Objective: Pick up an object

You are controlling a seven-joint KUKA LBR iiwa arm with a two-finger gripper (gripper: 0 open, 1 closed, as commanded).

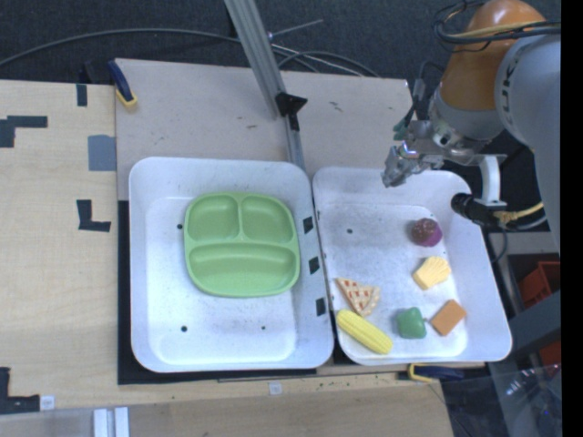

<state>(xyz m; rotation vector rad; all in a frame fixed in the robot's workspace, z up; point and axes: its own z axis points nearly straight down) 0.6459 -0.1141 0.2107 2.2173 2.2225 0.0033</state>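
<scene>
One gripper (397, 173): you see it above the right bin's (364, 189) far rim, holding nothing; finger gap cannot be told.
Objects: purple ball (425, 232) nearest; cheese wedge (432, 272), pizza slice (359, 294), corn cob (364, 331) beyond it.
Left bin (155, 271): green divided plate (241, 244).

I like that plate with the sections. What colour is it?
The divided plate is light green, seen in the camera view, in the left bin.

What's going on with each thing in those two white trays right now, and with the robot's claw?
Gripper: above the right bin's far edge, nothing seen in it.
Green plate: flat in the left bin.
Purple ball: lying loose, right bin.
Yellow block: lying loose.
Orange block: lying loose.
Green piece: lying beside the orange block.
Pizza slice: lying flat.
Corn cob: on its side.
</scene>
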